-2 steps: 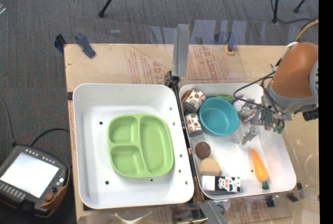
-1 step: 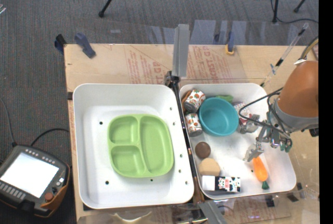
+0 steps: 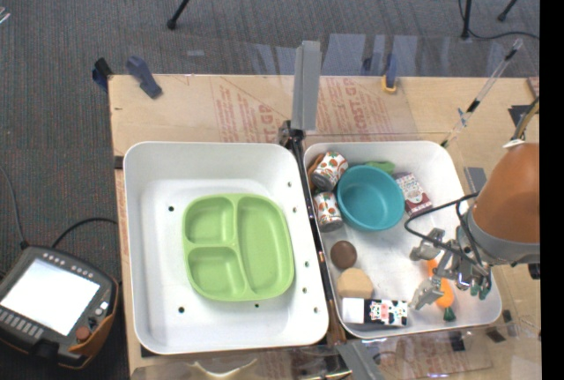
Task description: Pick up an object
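A: Where is the pincer [image 3: 451,279] seen?

B: At the lower right of the frame, over the right bin [image 3: 441,160], just above an orange object [image 3: 443,292]. Its fingers are seen spread, with nothing pinched between them.

A: And the left bin [image 3: 145,175]?

B: A green divided plate [image 3: 238,246] is held in it.

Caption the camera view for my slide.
Pincer over small orange object in right white bin; green divided plate in left white bin.
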`<move>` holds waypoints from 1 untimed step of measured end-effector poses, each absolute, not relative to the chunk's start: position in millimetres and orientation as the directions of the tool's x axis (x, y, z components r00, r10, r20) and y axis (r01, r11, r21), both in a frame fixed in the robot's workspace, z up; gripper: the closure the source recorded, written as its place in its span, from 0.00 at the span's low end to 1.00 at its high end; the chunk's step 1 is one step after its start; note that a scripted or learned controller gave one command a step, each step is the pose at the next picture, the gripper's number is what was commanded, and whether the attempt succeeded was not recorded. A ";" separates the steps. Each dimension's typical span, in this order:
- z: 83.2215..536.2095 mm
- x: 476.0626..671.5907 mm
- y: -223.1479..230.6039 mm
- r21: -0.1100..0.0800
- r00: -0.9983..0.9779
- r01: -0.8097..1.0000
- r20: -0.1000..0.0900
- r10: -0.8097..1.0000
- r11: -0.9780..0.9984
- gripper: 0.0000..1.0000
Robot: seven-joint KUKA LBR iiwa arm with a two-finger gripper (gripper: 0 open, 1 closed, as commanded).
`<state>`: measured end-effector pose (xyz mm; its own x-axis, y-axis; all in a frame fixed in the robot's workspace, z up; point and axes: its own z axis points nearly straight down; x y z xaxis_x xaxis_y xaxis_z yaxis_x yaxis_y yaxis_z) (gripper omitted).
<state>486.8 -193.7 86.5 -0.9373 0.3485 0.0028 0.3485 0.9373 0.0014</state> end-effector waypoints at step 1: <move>96.0 488.1 -192.3 0.002 -0.939 0.344 0.002 0.344 0.939 1.00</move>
